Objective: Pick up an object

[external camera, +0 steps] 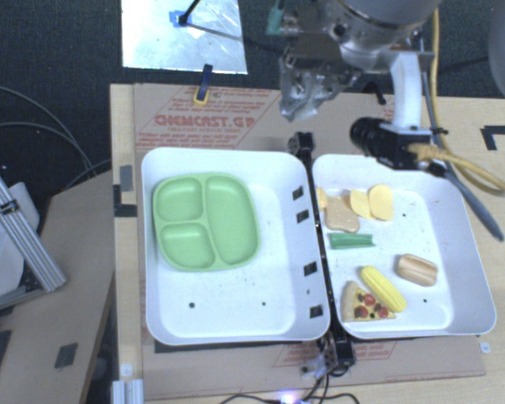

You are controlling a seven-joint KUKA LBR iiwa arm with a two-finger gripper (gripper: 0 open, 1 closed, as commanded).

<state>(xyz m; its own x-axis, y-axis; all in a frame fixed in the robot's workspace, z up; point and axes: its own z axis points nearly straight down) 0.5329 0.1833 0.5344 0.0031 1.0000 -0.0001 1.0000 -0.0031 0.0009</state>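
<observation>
Camera view, fixed overhead, slanted. Two white bins side by side. Left bin holds a green divided plate, set toward its far left; it looks like a target for sorting, not a pick item.

Right bin holds the candidates, all toy food, loose and apart enough to grasp singly: bread slice and yellow chip at the far side, green bean in the middle, bun to the right, corn cob and pizza slice near.

Gripper hangs high beyond the bins' far edge, over the cardboard, nothing between its fingers. Glare and blur hide the finger gap; clenched or released, I cannot tell. Probably parked clear so the camera sees the bins unobstructed. No pick begun.
</observation>
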